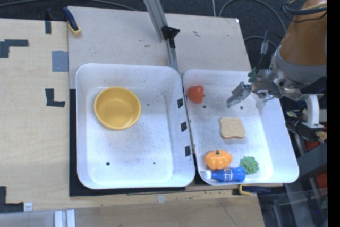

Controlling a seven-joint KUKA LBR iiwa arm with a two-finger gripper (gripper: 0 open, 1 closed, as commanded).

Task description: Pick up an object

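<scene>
A: Your end effector (237,96) hangs over the upper part of the right bin (287,165), near its right wall, and nothing sits between the fingers. Whether they're apart or together, I can't tell from this slant.

B: So what's on offer to pick?

A: All in that right bin. The slice of bread (232,128) lies just below the end effector and is the nearest thing. The tomato (196,93) sits off to the left, close to the bin's left wall.

B: How should you go at it?

A: I'd judge the bread the easy reach, but it lies flat, so you'd want to come straight down with the fingers straddling its edges. The tomato is round and may roll; center on it before you close.

B: And the crowd at the bottom?

A: The pumpkin (218,159), the bottle (226,174) and the broccoli (249,165) are packed close together, bottle touching pumpkin. Risky, you could nudge a neighbor.

B: Count it for me.

A: Two bins. One bread, one tomato, one pumpkin, one bottle, one broccoli. One yellow bowl (117,108) alone in the left bin (85,167).
</scene>
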